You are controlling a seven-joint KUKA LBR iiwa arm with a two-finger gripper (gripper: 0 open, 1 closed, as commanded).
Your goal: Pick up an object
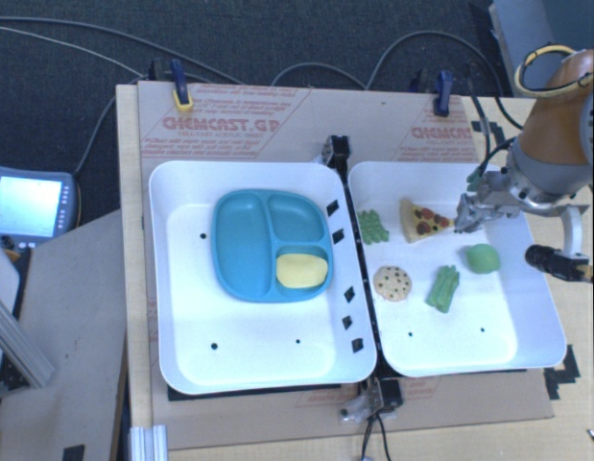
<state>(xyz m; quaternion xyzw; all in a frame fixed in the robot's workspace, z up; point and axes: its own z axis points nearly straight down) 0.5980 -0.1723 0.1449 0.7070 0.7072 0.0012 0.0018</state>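
Observation:
In the right bin [527,339] lie a pizza slice [423,221], a small green bunch [373,227], a cookie [392,282], a green stalk-like piece [442,288] and a round green lump [483,257]. My gripper [467,217] hangs over the upper part of this bin, its tip just right of the pizza slice and above the round green lump. Nothing shows between its tips. The orange band of the arm [556,113] is at the far right.
The left bin [181,344] holds a blue divided tray [241,257] with a yellow lump [302,270] in its lower right compartment. A black divider [346,248] with clips runs between the bins. Blue clamps [181,92] hold the board at the back.

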